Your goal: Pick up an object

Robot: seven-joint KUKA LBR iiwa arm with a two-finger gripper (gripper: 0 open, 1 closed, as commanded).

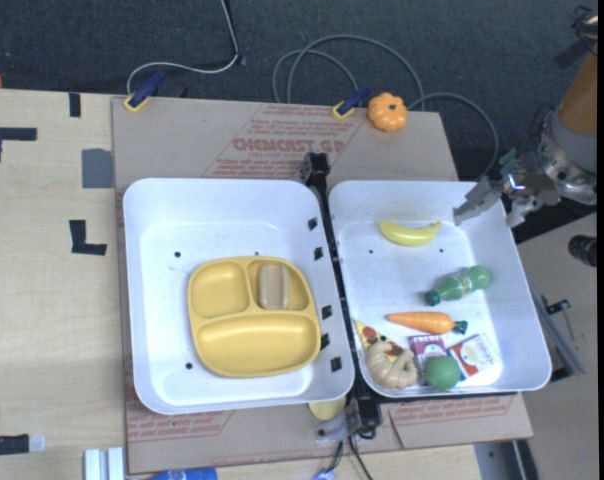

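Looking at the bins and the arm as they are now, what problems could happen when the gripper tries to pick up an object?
The lower corner of the right white bin is crowded: round green ball, tan pastry toy and small red-and-white carton lie packed together, so a grasp there may catch two or none. The gripper hovers over that bin's far right rim; descending straight might strike it. The curved yellow banana could slip.

A dark blue-grey carpet (402, 18) covers the floor from ten to two o'clock. At nine o'clock lies a pale wooden bench top (32, 268) marked with black tape pieces (82, 236) and one grey patch (97, 166). A brown printed cardboard sheet (272, 138) spreads across the centre. Thin cables (322, 53) loop over the carpet at twelve o'clock. Light is even and soft.
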